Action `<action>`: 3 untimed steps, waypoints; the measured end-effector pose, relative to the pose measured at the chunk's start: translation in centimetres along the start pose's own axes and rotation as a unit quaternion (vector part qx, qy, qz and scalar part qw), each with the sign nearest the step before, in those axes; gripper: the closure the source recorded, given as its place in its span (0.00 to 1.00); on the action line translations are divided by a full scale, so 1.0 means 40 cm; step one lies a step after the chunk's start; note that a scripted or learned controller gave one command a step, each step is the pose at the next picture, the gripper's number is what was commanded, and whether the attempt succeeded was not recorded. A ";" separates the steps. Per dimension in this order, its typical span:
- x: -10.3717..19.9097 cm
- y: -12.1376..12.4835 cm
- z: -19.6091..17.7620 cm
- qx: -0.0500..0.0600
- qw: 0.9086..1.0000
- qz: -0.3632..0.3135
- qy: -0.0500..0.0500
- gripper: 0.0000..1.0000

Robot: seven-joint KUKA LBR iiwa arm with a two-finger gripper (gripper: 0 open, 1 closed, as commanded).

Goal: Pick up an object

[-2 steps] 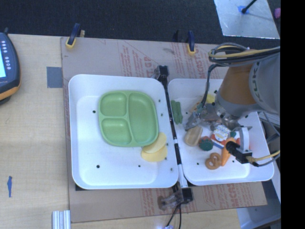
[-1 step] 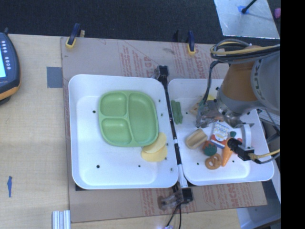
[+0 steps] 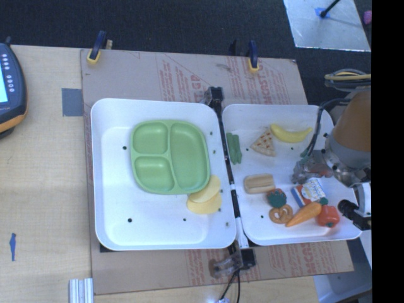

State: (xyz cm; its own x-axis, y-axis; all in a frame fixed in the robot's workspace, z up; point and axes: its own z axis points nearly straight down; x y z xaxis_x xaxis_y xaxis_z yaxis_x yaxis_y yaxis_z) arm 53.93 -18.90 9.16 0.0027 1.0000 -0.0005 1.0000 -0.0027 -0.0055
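The right bin [image 3: 252, 232] holds several toy foods: a yellow banana [image 3: 289, 133], a pizza slice [image 3: 263, 144], a green pod [image 3: 234, 148], a tan bread block [image 3: 259, 183], a dark green piece [image 3: 276, 198], a pretzel [image 3: 280, 214], an orange carrot [image 3: 304, 213], a red piece [image 3: 327, 215] and a white and blue packet [image 3: 313, 189]. My gripper [image 3: 309, 168] hangs low over the right side of this bin, just above the packet and below the banana's right end. The arm's orange band [image 3: 356, 122] sits above it. Nothing shows clearly in the gripper.
The left bin [image 3: 113, 169] carries a green divided plate [image 3: 170, 156] and a pale yellow slice [image 3: 205, 199] at the plate's lower right corner. A black divider clip [image 3: 215, 95] sits between the bins. A handheld pendant [image 3: 9, 87] lies at the far left of the bench.
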 end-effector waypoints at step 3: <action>0.098 0.100 -0.177 -0.001 1.000 -0.004 0.000 0.00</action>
State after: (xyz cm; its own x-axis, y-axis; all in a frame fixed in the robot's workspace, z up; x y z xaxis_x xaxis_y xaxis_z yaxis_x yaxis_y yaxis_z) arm 57.96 -14.99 16.20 -0.0048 1.0000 -0.0006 1.0000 0.0048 -0.0025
